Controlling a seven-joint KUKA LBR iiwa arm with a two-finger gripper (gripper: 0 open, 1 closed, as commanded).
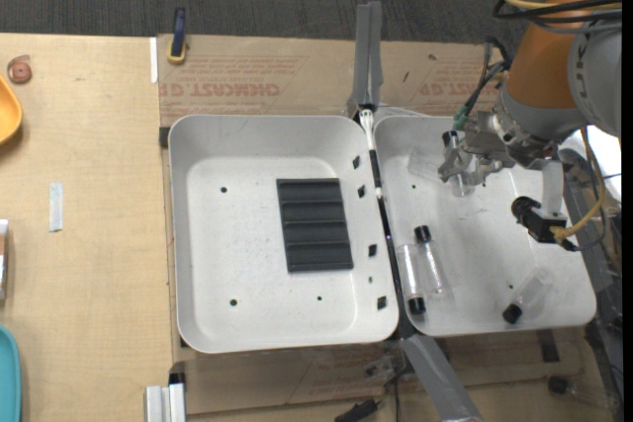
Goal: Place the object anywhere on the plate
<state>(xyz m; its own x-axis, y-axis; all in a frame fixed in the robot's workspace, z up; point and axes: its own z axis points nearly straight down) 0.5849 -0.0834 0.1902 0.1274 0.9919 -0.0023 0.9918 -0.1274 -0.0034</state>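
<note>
Right bin [554,311]: two clear tubes [420,267].

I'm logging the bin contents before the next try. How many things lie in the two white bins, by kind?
Black ribbed plate, left bin: 1
Clear tubes with black caps, right bin: 2
Total: 3
The end effector sits above the right bin.

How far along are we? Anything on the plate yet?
Nothing done: the dark ribbed plate in the left bin is bare. The gripper hangs over the right bin, with two clear tubes lying there. Pick and place remain.
</note>
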